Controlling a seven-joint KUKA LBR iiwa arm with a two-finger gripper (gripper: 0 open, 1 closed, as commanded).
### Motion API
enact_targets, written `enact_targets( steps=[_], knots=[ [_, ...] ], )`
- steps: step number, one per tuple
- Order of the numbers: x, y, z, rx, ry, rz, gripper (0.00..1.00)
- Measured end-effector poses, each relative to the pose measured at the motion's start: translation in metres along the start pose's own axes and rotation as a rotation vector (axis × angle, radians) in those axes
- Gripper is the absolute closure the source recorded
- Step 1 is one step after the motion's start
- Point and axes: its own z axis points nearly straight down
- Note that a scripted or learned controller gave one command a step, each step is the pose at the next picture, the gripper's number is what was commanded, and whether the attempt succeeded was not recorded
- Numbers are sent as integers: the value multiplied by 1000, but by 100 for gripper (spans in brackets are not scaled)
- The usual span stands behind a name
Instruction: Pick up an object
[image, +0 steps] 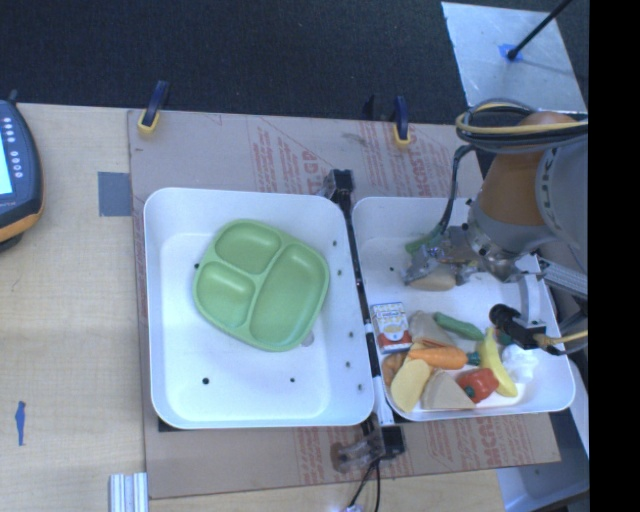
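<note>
While toy foods (455, 370) crowd the right bin (385, 225), the pincer (432, 265) hovers, grip unclear.

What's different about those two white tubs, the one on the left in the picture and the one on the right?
The left shallow white bin holds a single pale green divided plate, lying flat; the right shallow white bin holds a heap of small toy foods, such as an orange carrot and a yellow banana. The grey arm's gripper is over the right bin, not the left. Both are shallow, white and sit side by side.

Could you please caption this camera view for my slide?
KUKA arm's end effector lowered in the right bin above toy food; green divided plate in the left bin.
</note>
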Motion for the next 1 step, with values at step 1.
enact_targets(
  steps=[1],
  knots=[
    [80, 47, -97, -16, 3, -9, 100]
  ],
)
